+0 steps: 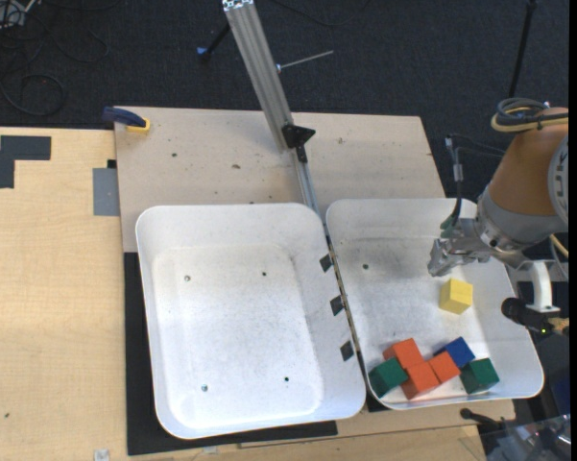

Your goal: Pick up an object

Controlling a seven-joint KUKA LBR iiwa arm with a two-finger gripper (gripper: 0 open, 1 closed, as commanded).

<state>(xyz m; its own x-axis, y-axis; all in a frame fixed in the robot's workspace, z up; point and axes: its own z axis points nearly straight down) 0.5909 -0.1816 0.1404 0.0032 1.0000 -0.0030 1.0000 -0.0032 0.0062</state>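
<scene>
No readable text, labels or numbers anywhere.

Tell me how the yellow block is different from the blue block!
The yellow block sits alone mid-bin, just below the gripper; the blue block is packed among orange and green blocks near the bin's front edge. Colours differ: yellow versus blue. Both are small cubes in the right bin.

Two smooth white plastic bins point(232, 221), speckled grey, pale matt wooden bench point(211, 157), ridged bare-metal rail point(261, 70), dull metal gripper point(451, 257), matt yellow block point(456, 296) just beside it
</scene>
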